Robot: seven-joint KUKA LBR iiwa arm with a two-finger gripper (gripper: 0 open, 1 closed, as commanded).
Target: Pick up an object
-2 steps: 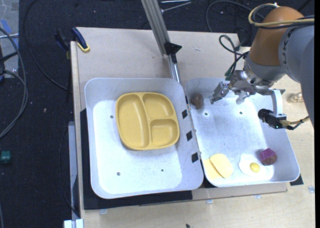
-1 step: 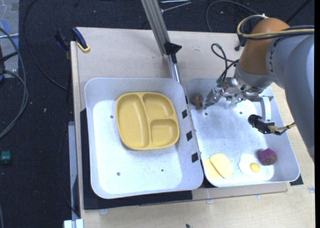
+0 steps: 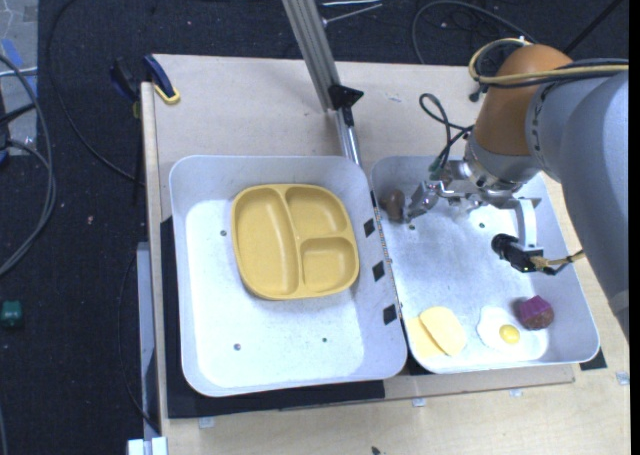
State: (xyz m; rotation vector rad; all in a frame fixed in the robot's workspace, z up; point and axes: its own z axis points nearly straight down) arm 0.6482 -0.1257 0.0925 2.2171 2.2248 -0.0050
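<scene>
In the right bin [image 3: 455, 263] my gripper [image 3: 418, 205] is low over the far left corner. A small brown object [image 3: 393, 205] lies just to its left, against the bin's left wall. I cannot make out whether the two touch. Along the near edge of the same bin lie a yellow wedge-like piece [image 3: 442, 330], a toy fried egg [image 3: 500, 331] and a small purple object [image 3: 535, 312], all well apart from the gripper.
The left bin [image 3: 200, 343] holds a yellow divided plate [image 3: 295, 240]. A slanted metal pole [image 3: 315, 33] runs down to the gap between the bins. My grey arm with its orange band [image 3: 520, 73] covers the right bin's far right part.
</scene>
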